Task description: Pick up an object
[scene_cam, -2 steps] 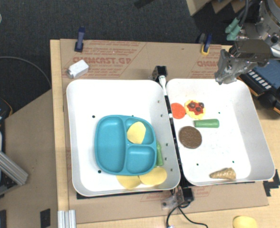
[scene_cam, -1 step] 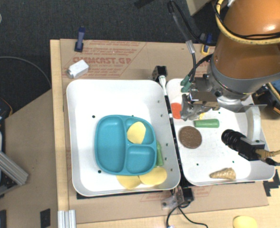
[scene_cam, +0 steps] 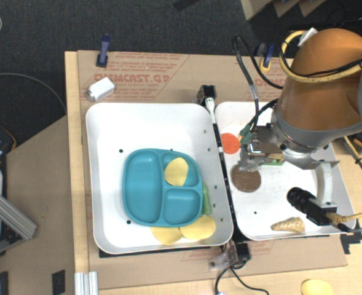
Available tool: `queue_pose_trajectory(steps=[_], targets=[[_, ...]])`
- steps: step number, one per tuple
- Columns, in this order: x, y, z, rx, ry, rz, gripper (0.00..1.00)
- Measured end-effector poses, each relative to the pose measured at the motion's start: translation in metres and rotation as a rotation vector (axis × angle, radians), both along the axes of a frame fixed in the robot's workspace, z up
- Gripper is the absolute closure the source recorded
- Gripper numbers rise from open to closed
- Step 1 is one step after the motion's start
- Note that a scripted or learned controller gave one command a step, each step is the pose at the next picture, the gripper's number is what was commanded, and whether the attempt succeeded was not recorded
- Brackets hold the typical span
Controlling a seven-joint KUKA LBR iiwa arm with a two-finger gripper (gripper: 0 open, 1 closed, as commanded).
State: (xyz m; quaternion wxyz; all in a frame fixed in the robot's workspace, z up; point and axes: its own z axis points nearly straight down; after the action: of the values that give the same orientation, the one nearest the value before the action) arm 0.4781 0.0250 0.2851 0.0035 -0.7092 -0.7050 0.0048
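Over right bin [scene_cam: 328,229] | tool [scene_cam: 249,165] above brown disc [scene_cam: 246,180] | grip state unclear

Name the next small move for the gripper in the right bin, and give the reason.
Probably a short straight descent onto the brown round piece. The gripper sits right above it in the right bin, and the view shows nothing held between its fingers. The orange piece lies beside it near the bin's left wall, so a sideways shift looks riskier than going straight down.
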Motion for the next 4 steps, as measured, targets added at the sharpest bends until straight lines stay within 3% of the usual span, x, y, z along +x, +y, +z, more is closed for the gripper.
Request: queue_pose_trajectory(steps=[1, 2, 3, 4], targets=[[0.002, -0.005, 0.061, 0.002, -0.018, 0.006, 1.0], [0.002, 0.062, 0.231, 0.007, -0.033, 0.014, 1.0], [-0.001, 0.03, 0.048, -0.002, 0.007, 0.001, 1.0], [0.002, 0.072, 0.124, 0.004, -0.02, 0.01, 1.0]])
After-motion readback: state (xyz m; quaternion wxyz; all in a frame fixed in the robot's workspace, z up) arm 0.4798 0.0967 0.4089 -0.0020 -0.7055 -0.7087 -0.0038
